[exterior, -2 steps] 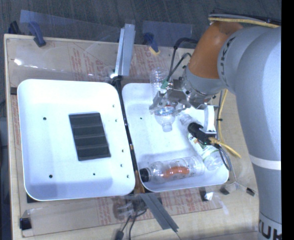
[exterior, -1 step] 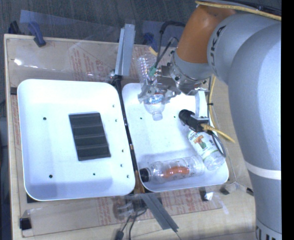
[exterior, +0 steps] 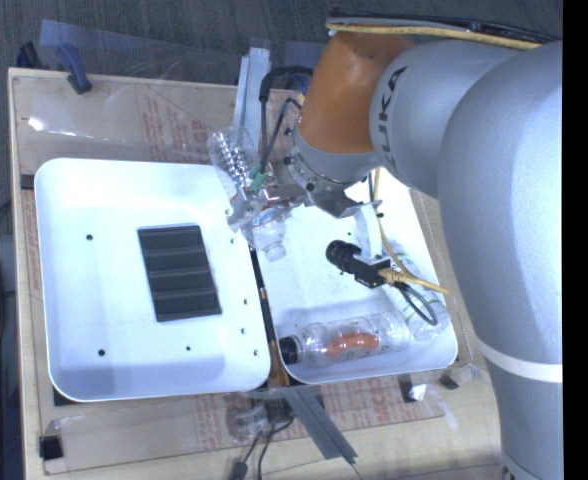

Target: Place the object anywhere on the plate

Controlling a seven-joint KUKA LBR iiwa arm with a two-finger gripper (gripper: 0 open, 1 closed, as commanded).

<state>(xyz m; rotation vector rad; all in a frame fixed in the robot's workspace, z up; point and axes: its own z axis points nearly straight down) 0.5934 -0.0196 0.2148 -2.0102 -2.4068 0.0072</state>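
Note:
A black ribbed plate lies flat in the middle of the left white bin. My gripper hangs over the divider between the two bins, at the upper left corner of the right bin. A small clear plastic thing sits right under the gripper's tip, and whether it is gripped or just lying there I cannot tell. A clear plastic bottle with a black cap and something orange inside lies on its side along the right bin's front wall.
The grey arm with its orange band covers the right bin's back and right side. The bench's wooden rim frames both bins. Bare white floor surrounds the plate in the left bin.

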